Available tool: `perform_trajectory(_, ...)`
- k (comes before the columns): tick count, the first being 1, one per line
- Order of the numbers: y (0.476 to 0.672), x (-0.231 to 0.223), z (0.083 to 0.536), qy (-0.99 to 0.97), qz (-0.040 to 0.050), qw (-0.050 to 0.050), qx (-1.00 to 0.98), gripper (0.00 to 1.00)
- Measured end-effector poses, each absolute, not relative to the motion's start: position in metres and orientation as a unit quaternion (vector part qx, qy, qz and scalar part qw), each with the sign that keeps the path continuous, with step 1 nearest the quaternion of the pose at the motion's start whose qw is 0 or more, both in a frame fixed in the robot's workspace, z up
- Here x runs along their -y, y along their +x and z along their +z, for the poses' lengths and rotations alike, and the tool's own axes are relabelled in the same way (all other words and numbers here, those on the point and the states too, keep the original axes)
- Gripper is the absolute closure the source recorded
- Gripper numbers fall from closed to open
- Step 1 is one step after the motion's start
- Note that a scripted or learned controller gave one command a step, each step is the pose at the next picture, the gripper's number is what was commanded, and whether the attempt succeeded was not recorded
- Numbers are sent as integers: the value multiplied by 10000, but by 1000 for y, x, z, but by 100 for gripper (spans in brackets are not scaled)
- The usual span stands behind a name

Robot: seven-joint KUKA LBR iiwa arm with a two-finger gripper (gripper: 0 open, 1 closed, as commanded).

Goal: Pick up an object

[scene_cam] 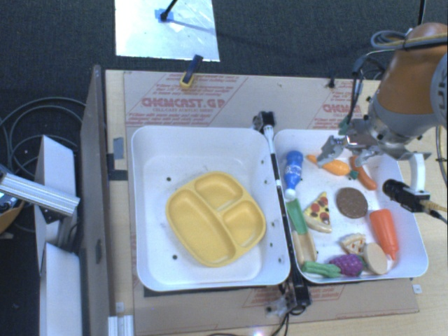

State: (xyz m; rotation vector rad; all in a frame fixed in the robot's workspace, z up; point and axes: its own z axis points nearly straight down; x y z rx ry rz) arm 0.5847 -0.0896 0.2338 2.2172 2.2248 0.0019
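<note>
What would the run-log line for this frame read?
arm: over right white bin | claw: at small orange toy piece, far end | grasp: unconfirmed | left bin: yellow divided plastic tray

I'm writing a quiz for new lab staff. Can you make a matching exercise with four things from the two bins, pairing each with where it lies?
Things:
1. yellow divided plastic tray
2. blue and white toy bottle
3. purple toy grape bunch
4. round brown disc

Places:
A. right bin, near front edge
B. left bin
C. right bin, middle
D. right bin, by the divider, at the back

Pairs: 1-B, 2-D, 3-A, 4-C

Gripper (334, 150) low over right bin (418, 257) toys, yellow divided tray (214, 218) in left bin (150, 187)
</note>
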Motion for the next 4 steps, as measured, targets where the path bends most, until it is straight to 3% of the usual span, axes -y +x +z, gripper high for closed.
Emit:
perform_trajectory(1, 555, 104, 169, 7075, -18, -22, -7067, 0)
perform_trajectory(2, 541, 110, 82, 7075, 12, 4, -7067, 0)
perform_trajectory(3, 507, 158, 84, 7086, -9, -3, -7056, 0)
perform_trajectory(4, 566, 167, 144, 7051, 25, 52, -7091, 0)
